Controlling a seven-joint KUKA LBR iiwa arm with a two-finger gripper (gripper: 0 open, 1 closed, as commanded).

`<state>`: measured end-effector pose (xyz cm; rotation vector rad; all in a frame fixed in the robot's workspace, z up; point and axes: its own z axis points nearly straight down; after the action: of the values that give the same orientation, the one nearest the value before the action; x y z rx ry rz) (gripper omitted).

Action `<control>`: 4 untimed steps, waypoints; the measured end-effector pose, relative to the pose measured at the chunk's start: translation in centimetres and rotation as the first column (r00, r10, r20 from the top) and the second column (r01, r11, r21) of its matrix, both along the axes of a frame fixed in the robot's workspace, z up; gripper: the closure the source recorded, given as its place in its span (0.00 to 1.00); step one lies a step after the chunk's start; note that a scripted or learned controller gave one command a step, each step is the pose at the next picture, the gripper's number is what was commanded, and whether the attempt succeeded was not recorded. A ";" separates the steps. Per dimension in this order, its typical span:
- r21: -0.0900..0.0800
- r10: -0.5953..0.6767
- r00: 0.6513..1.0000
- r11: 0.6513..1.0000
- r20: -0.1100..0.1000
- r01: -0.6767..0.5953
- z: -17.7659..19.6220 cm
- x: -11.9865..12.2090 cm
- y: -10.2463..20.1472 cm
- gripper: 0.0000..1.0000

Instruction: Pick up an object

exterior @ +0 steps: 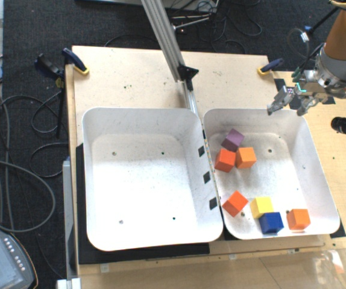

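Several small blocks lie in the right bin (315, 161). A purple block (233, 139), a red-orange block (225, 159) and an orange block (246, 156) cluster near its back left. Toward the front sit another red-orange block (235, 202), a yellow block (261, 206), a blue block (271, 222) and an orange block (298, 218). My gripper (289, 104) hovers above the bin's back right rim, open, with nothing between its fingers. It is well apart from all the blocks.
The left bin (100, 131) sits beside the right one, their rims meeting in the middle. A slanted metal bar (164, 32) runs from the top down to the bins' junction. Clamps (76, 62) grip the bench's back corners.
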<state>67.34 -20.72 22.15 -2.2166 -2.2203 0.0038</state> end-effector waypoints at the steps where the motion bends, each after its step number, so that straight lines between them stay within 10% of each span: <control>1: -0.002 0.002 1.000 1.000 0.004 -0.002 0.3 0.1 0.0 0.00; 4: -0.001 0.001 1.000 1.000 0.002 -0.001 -12.8 -1.8 0.6 0.00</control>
<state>65.55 -20.16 9.36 -2.2170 -2.2233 0.0033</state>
